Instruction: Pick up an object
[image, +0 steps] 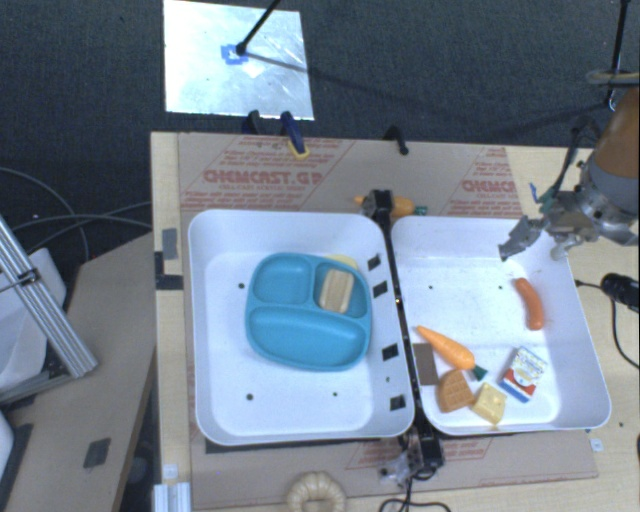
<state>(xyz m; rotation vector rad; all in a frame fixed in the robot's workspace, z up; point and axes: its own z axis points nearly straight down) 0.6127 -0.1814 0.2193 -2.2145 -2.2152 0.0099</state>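
1. camera view: we see two white bins side by side, the left bin (215, 300) and the right bin (470, 260).
2. the gripper (537, 238) hangs over the right bin's upper right part; its two fingers are spread apart with nothing between them.
3. pick candidates in the right bin: an orange sausage (530, 302) lies just below the gripper, apart from it.
4. we see a carrot (447, 347) near the bin's middle, with a brown cracker (455, 390) and a pale cheese cube (490, 403) touching each other below it.
5. a small red-and-white carton (523, 373) sits to the right of the cheese cube.
6. the left bin holds a blue divided plate (300, 325); a tan bread slice (336, 290) rests in its upper right compartment.
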